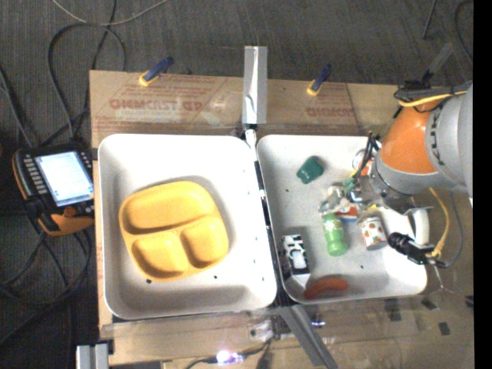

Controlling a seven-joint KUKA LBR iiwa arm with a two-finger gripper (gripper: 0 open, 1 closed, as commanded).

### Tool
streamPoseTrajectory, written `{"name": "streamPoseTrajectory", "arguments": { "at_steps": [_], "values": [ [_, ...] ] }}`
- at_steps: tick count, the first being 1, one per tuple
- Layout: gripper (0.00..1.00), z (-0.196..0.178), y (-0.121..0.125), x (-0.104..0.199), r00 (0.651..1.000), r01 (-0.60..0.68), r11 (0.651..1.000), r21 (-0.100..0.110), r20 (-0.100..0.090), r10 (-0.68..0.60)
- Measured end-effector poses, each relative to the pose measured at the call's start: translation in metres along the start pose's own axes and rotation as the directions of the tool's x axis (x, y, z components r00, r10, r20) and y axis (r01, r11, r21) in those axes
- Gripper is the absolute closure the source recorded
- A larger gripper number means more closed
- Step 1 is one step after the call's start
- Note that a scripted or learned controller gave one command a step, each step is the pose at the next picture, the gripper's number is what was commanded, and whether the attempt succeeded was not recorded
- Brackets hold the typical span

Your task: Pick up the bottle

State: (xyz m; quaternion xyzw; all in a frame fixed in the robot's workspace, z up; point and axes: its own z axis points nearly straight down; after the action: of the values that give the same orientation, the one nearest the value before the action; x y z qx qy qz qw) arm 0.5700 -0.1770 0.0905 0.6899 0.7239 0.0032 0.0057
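The green bottle (335, 236) lies in the right bin (400, 283), near the middle, with its cap end pointing to the back. My gripper (341, 199) hangs just behind the bottle's cap end, over a small cluster of coloured bits. The arm's orange band (406, 146) sits to the right of it, over the bin's back right corner. Nothing shows as lifted by the gripper; the bottle rests on the bin floor.
In the right bin there are also a dark green cup-like piece (310, 169), a white and black toy (294, 253), a red-brown sausage shape (326, 287) and a white spotted cube (372, 233). The left bin (115, 167) holds a yellow divided tray (175, 227).
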Motion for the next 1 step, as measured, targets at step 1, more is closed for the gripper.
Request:
{"name": "streamPoseTrajectory", "arguments": {
  "at_steps": [1],
  "values": [
    [1.0,-0.0081,0.0002,0.0019,1.0,0.002,1.0,0.002,-0.002,-0.002]
  ]
}}
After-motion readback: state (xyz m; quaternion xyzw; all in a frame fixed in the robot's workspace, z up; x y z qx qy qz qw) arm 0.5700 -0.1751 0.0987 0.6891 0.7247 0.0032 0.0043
